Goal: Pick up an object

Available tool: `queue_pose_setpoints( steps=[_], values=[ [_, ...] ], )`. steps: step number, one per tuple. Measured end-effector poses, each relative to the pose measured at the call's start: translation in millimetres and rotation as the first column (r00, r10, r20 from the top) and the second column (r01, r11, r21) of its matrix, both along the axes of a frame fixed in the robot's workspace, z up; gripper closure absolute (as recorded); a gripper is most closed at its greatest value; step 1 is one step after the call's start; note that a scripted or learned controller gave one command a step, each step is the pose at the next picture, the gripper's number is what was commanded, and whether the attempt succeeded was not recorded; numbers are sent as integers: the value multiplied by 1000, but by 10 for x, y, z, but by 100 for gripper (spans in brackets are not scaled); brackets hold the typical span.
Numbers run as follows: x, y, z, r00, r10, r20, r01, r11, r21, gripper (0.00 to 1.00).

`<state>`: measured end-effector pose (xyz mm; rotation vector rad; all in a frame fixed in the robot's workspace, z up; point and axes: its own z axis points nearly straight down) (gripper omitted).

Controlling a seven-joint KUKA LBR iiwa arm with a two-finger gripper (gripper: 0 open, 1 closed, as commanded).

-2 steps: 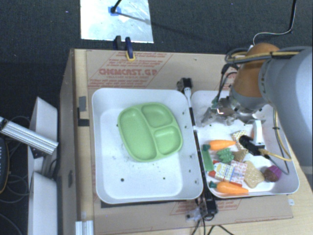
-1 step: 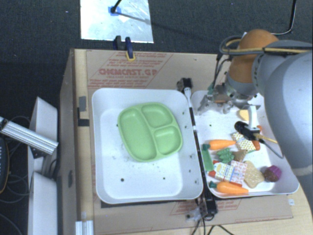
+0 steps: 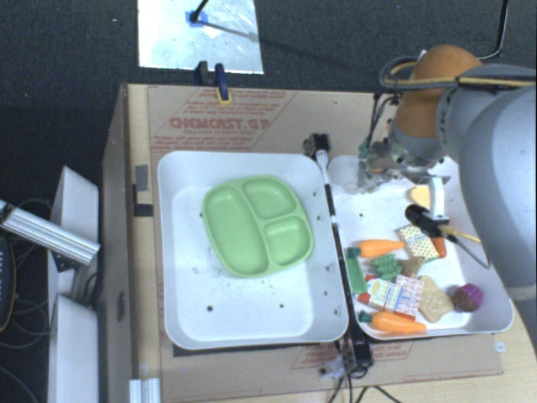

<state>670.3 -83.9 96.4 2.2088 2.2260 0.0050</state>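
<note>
- Camera view places the two-finger gripper [image 3: 369, 173] low at the far left corner of the right-hand shallow white bin [image 3: 501, 311], over bare bin floor.
- Whether the gripper is parted or closed cannot be told at this slant. Nothing is seen held in it.
- Candidate items lie in the near half of that bin, well apart from the gripper:
  - a long orange toy carrot [image 3: 379, 248] near the bin's left wall
  - a green leafy toy piece [image 3: 386, 266] just beside that carrot
  - a small printed cardboard carton [image 3: 396, 294]
  - a tan biscuit-shaped piece [image 3: 434, 302] touching the carton
  - a second orange carrot [image 3: 396, 323] along the near edge
  - a small purple rounded object [image 3: 467, 295] toward the near right corner
- The left-hand shallow white bin [image 3: 180, 225] holds a pale green three-compartment plastic plate [image 3: 256, 225], roughly central.
- Judgement on step: the approach is in hand and no grasp has been made.
- Judgement on next move: the gripper needs to travel toward the near edge, settle on one item and line up with its narrow axis. The first carrot is the most isolated. The others are crowded, so a neighbour could be nudged.
- The brown cardboard sheet [image 3: 252, 116] under the bins has red print at its far edge reading "CHEMCAST GP". The smaller lines around it are too fine to read.
- The carton's print is too small to read.
</note>
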Motion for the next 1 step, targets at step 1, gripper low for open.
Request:
queue_pose_setpoints(
  steps=[1],
  values=[
    [-1,1,-2,1000,1,-1,-1,1000,0,0]
  ],
)
